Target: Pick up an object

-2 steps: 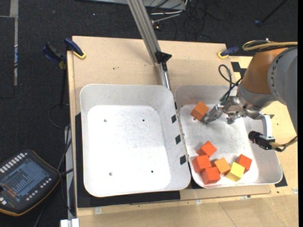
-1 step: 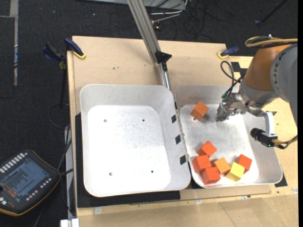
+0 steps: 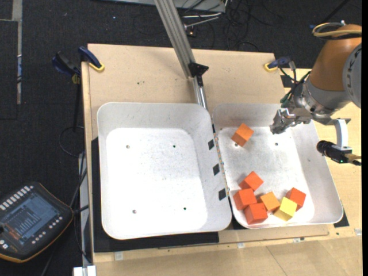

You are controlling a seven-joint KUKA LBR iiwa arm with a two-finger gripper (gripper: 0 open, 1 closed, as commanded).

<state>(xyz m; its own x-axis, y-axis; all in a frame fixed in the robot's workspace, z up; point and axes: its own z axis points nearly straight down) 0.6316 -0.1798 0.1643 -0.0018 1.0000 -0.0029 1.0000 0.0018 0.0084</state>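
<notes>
Arm (image 3: 339, 68) cut off at right edge.

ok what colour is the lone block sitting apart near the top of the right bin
Orange block, clearest in the camera view.

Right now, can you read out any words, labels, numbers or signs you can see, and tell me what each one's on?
No text can be read.
The handheld pendant at the lower left has a lit screen with rows of marks, too small and blurred to read.
The blocks, the bins and the arm carry no visible lettering.

A robotics lab: a plywood bench (image 3: 149, 76) clamped at its corners, a teach pendant (image 3: 29, 220) on dark floor, loose cables (image 3: 230, 16), an aluminium camera strut (image 3: 172, 27).
</notes>
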